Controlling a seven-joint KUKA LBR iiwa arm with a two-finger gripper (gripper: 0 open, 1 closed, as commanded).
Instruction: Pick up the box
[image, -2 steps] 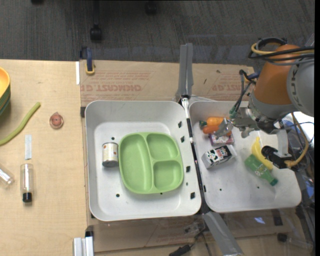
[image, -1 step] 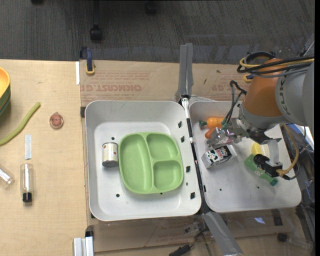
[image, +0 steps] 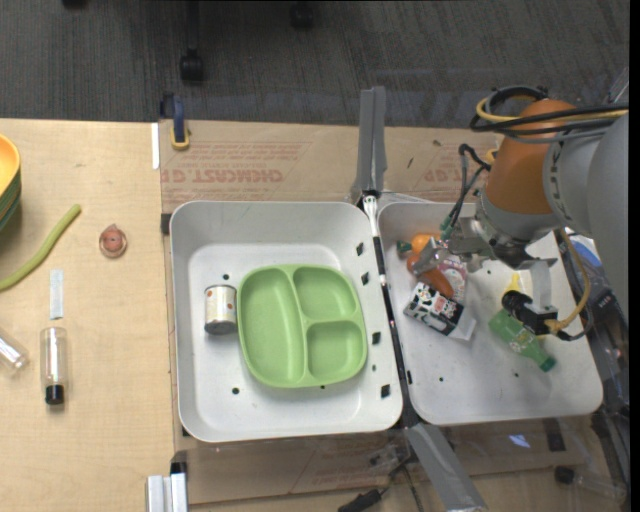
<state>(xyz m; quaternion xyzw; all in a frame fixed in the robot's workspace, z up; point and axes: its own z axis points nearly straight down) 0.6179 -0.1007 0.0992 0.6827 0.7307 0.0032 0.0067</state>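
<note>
Because the box (image: 436, 306) lies flat and slightly skewed on the floor of the right bin (image: 500, 400), close to the wall it shares with the left bin, a grasp on it has little room for error. It is a small carton, black and white with a red mark, and it sits apart from the gripper (image: 450, 250), which hovers just above and beyond it. How far the gripper is spread cannot be told, since the wrist and cables hide its tips, and nothing can be seen held there.

Clutter is the main hazard. An orange-and-red object (image: 428, 250), too jumbled to name, lies right under the gripper and just beside the box, so a descent that lands slightly off could close on that instead. A flat carton also gives little height to pinch, and a push from one side may slide it against the bin wall or tip it rather than lift it.

Farther right, a green bottle (image: 520, 335) lies on its side near a yellow-and-black cable (image: 545, 315) trailing from the arm; a sweep of the wrist could drag the cable across it and roll it toward the box.

A green divided plate (image: 300, 325) and a small metal can (image: 219, 308) in the left bin (image: 200, 400) are well apart from all this, as are the items on the desk (image: 80, 420).
</note>
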